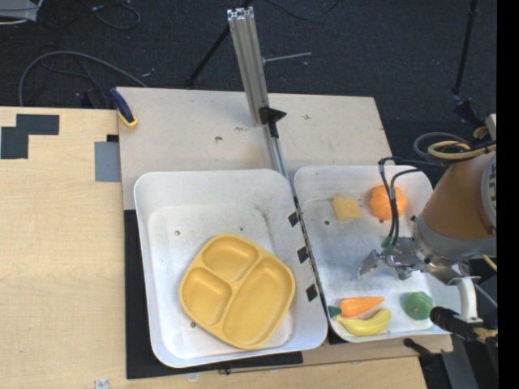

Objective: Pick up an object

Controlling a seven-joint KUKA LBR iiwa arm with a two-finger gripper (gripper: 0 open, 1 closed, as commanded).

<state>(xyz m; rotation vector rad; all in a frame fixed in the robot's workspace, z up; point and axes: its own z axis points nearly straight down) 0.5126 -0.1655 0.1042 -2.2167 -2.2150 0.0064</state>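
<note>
In the right bin (336,254) lie an orange ball-shaped fruit (384,202), a pale yellow block (347,209), a toy carrot (362,305), a banana (365,323) and a small green fruit (418,305). My gripper (385,267) hangs low over the bin's middle floor, below the orange and above the carrot and banana. It is open, and only bare bin floor shows between its fingers. The arm's orange band (458,201) covers the bin's right side.
The left bin (150,217) holds a yellow divided plate (237,289). A slanted aluminium post (247,63) rises behind the bins, its rod running down to the divider between them. A blue and yellow tool (123,108) lies at the board's far left corner.
</note>
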